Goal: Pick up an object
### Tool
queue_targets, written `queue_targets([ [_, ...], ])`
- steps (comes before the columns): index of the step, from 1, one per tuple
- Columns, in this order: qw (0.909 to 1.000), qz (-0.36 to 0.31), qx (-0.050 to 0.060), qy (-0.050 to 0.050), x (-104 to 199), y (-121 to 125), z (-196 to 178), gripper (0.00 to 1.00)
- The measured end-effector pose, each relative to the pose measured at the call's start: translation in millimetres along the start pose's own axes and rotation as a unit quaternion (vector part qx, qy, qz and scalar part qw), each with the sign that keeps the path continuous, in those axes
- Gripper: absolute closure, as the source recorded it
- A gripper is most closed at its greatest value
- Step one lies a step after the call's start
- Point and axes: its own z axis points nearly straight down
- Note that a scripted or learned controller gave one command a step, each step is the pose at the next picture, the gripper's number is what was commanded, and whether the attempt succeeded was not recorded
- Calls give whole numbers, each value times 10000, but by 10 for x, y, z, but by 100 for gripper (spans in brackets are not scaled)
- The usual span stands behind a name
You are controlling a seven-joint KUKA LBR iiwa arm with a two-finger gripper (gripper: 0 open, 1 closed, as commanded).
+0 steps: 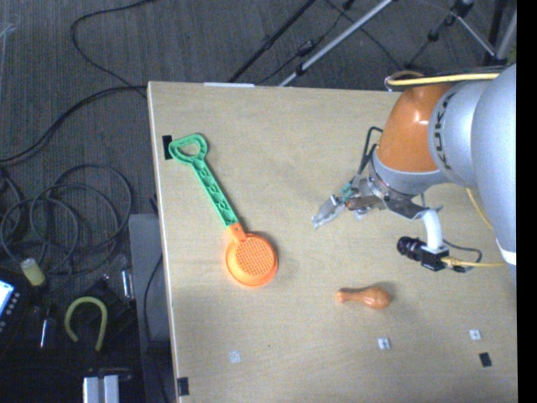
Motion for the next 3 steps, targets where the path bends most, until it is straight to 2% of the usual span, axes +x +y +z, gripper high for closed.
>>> queue_targets([
  [1,9999,-169,-10,6,-67,325,175,0],
  [2,9999,-166,-16,20,-57,328,86,100],
  [3,9999,-167,-15,21,-56,327,87,0],
])
